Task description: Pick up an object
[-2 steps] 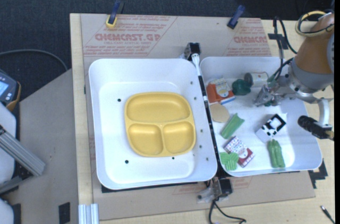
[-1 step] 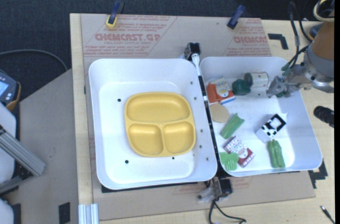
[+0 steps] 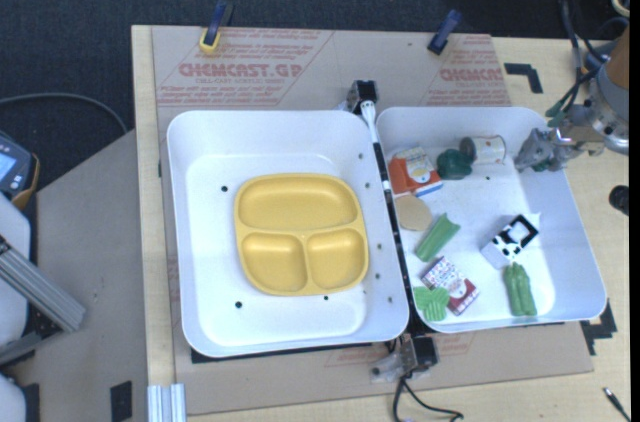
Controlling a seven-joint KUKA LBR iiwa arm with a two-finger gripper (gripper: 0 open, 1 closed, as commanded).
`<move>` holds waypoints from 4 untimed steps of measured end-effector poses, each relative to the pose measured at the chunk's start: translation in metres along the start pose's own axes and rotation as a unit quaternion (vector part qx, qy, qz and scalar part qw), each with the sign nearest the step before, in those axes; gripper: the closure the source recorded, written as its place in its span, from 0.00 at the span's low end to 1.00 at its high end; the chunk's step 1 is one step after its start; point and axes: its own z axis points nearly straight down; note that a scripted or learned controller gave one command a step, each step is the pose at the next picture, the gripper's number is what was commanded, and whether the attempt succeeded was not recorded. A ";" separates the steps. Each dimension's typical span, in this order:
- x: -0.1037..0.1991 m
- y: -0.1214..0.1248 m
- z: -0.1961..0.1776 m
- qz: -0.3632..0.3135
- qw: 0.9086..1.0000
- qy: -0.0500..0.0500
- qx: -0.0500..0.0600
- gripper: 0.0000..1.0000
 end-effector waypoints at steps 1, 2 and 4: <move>0.000 0.001 -0.026 0.000 1.000 0.000 0.000 1.00; 0.052 0.015 -0.016 -0.002 1.000 0.002 0.004 1.00; 0.160 0.045 -0.020 -0.003 1.000 0.001 0.001 1.00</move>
